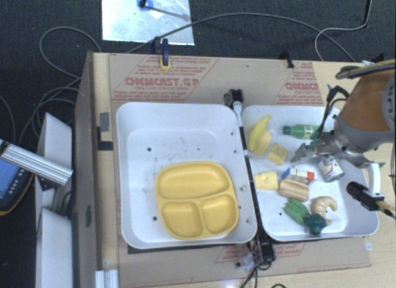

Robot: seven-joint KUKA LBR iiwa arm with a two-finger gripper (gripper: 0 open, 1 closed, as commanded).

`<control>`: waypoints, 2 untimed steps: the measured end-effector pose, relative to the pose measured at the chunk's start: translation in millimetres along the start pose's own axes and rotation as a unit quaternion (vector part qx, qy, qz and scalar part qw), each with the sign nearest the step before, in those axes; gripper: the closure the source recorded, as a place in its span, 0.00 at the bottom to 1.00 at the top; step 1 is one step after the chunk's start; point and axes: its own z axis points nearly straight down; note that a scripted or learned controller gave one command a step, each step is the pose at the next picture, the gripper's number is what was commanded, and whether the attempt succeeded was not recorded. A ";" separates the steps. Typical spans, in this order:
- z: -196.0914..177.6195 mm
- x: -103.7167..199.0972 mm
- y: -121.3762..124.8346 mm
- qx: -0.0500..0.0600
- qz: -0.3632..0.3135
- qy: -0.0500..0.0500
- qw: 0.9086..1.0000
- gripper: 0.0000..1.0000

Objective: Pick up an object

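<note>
Gripper (307, 152) hovers mid-bin (toys crowd every side).

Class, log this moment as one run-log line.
end effector: over right bin | grasp: unclear | yellow tray: left bin

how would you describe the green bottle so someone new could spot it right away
Look in the right bin, the one crowded with small things. Near its far edge lies the green bottle on its side, just right of the yellow banana. It is the see-through green thing there; the other green thing sits at the near edge and is dark and solid.
</note>
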 end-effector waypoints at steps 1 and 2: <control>25.7 2.4 -16.7 0.000 -0.001 0.000 1.000 0.00; 44.8 27.3 50.8 0.000 -0.001 0.001 1.000 0.00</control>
